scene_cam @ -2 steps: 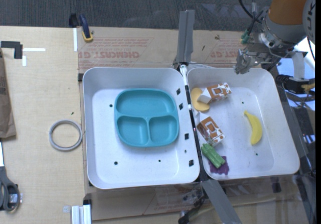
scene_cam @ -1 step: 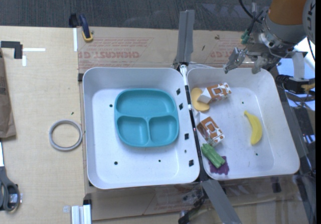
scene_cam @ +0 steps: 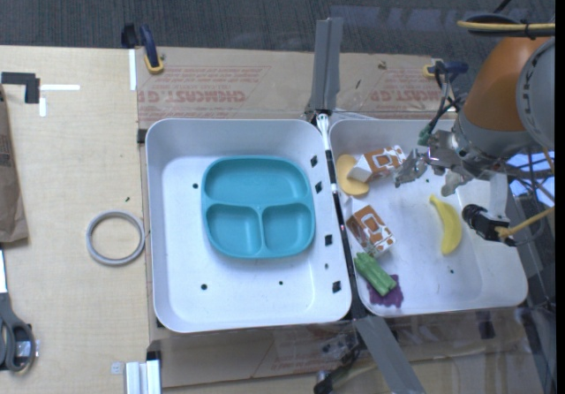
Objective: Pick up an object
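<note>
Banana [scene_cam: 448, 224] is the likeliest pick: lies flat on the floor of the right bin [scene_cam: 494, 291], right-hand part, long axis running roughly top to bottom in the camera view. Judging by look: light toy, probably smooth plastic, stiff, curved, so it may roll or squirt out of a pinch. Best hold is across the narrow width at mid-length.

Gripper [scene_cam: 428, 173] hovers just above and left of the banana's upper tip, apart from it, nothing between the fingers. The 2 fingers look spread, pointing down-left.

Neighbours: 2 small orange-and-white cartons, 1 [scene_cam: 385, 160] just left of the gripper, 1 [scene_cam: 370, 231] lower down. Yellow-and-white piece [scene_cam: 352, 176] by the divider. Green block [scene_cam: 374, 271] on a purple item [scene_cam: 387, 292] at the lower left corner. All well apart from the banana; nothing blocks it. Left bin [scene_cam: 168, 233] holds a teal divided plate [scene_cam: 259, 207].
</note>
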Action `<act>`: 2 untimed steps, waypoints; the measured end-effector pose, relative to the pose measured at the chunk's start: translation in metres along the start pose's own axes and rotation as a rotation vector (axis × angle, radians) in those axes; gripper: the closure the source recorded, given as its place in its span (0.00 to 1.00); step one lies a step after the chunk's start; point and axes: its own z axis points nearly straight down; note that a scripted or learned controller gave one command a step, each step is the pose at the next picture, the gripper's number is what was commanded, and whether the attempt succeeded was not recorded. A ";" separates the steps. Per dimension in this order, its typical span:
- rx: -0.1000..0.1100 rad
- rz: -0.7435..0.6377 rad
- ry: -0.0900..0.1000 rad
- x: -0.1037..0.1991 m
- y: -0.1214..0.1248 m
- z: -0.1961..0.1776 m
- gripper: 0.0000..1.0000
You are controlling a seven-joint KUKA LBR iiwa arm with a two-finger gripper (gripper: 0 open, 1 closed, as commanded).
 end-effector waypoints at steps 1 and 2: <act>-0.002 -0.027 0.000 -0.052 -0.021 -0.060 0.00; -0.002 -0.266 0.002 -0.078 -0.065 0.041 0.00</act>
